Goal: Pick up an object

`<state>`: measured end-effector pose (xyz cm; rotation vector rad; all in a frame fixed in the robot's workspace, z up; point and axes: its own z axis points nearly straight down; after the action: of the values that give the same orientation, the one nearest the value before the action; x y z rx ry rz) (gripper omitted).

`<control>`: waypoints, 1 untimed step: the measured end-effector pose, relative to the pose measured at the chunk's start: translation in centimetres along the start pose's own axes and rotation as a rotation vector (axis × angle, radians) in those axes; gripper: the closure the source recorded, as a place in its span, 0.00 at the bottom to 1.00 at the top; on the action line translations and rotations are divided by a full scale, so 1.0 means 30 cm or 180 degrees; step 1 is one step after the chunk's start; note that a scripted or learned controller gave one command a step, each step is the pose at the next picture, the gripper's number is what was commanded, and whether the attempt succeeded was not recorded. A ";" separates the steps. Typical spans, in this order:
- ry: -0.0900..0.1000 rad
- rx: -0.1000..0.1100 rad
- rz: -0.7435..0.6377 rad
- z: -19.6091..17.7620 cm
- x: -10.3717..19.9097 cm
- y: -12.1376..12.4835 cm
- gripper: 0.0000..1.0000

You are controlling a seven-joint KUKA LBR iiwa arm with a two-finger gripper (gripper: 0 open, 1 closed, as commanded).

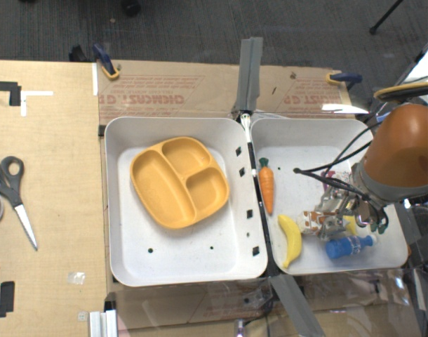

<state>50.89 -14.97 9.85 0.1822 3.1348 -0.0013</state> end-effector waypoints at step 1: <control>0.0000 -0.0004 0.1128 0.023 0.092 -0.020 1.00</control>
<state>48.08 -15.26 9.16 0.7321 3.0534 0.0014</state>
